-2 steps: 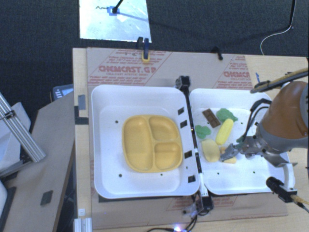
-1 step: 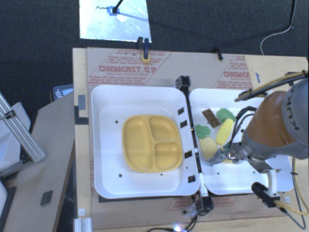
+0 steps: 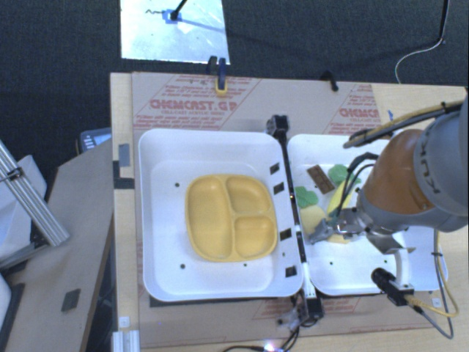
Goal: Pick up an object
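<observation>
The right bin holds several small objects: a brown block, a green piece, another green piece, a yellow banana-like piece and a pale yellow lump. My gripper is low in this bin, just right of the divider, right beside the pale yellow lump. The grey arm with its orange band hangs over the bin's right half and hides what lies under it.
The left bin bears a yellow compartment plate in its middle. A black clip strip runs down the divider between the bins. Cardboard lies under both bins; a shiny sheet sits at the back.
</observation>
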Controlling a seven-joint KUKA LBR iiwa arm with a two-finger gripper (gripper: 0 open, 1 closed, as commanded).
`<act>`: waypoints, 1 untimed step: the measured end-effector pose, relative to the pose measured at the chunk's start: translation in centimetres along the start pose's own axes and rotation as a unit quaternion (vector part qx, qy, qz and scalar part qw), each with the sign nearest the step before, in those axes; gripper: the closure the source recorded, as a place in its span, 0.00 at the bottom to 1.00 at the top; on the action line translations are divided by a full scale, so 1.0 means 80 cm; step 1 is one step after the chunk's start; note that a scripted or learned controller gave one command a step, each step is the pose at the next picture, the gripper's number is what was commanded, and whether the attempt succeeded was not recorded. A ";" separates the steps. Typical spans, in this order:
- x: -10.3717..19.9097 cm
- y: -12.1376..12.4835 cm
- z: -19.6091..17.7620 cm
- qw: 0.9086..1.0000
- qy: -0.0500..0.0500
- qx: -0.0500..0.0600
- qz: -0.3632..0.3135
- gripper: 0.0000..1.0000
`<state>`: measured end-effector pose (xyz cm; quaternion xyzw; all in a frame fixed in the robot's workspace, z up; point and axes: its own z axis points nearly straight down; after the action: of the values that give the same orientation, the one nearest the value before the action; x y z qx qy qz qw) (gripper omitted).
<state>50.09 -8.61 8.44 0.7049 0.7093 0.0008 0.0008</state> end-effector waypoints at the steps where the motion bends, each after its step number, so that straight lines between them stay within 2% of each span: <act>1: -0.055 -0.019 0.000 1.000 0.000 0.001 0.004 0.00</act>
<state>48.58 -13.06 8.42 0.7079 0.7063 0.0000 0.0002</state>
